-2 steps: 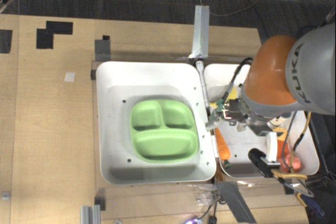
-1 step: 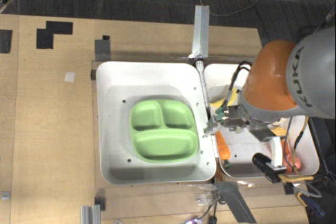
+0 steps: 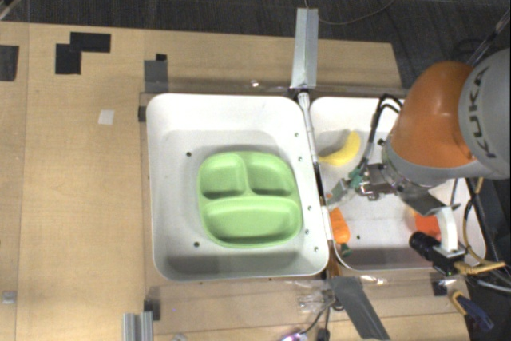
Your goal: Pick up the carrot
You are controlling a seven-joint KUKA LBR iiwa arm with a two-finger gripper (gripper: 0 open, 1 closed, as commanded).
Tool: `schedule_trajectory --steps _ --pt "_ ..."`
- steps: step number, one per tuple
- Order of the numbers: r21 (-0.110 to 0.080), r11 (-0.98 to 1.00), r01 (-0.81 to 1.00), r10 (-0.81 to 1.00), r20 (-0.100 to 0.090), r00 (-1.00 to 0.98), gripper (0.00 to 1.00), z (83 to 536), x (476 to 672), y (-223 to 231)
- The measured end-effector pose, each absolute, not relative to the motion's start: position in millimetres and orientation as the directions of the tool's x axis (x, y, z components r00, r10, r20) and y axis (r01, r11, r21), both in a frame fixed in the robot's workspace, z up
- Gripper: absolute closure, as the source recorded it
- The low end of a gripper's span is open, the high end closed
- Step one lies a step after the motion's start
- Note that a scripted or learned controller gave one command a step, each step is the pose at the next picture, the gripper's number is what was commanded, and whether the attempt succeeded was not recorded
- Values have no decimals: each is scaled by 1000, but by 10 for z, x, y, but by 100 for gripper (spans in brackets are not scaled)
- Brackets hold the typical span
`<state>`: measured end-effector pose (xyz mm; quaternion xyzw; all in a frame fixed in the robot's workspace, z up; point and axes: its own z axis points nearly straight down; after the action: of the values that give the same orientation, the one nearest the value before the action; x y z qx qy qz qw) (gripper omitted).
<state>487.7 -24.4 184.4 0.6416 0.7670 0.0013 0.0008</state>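
Note:
The carrot (image 3: 339, 226) is a short orange piece lying in the right bin (image 3: 383, 247), close against its left wall near the front corner. My gripper (image 3: 345, 187) hangs low over the right bin, just behind the carrot and a little above it in the view. Nothing shows as held. The grey wrist with its orange band (image 3: 431, 120) covers the middle and right of the bin.
A yellow banana (image 3: 345, 149) lies at the back left of the right bin. Another small orange thing (image 3: 427, 223) peeks out under the arm at the right. The left bin (image 3: 172, 172) holds a green divided plate (image 3: 249, 197). A metal post (image 3: 304, 48) stands behind the bins.

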Motion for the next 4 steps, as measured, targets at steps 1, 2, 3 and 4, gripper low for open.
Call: schedule_trajectory --steps 1,2,3,4 --pt "3 251 968 968 0 -251 0 1844 4875 -388" --pt "6 368 930 930 -3 -368 0 2138 5486 -1027" --pt "4 521 853 853 -2 -521 0 1353 4989 -914" --pt "9 627 779 779 -8 -627 0 905 5458 -902"
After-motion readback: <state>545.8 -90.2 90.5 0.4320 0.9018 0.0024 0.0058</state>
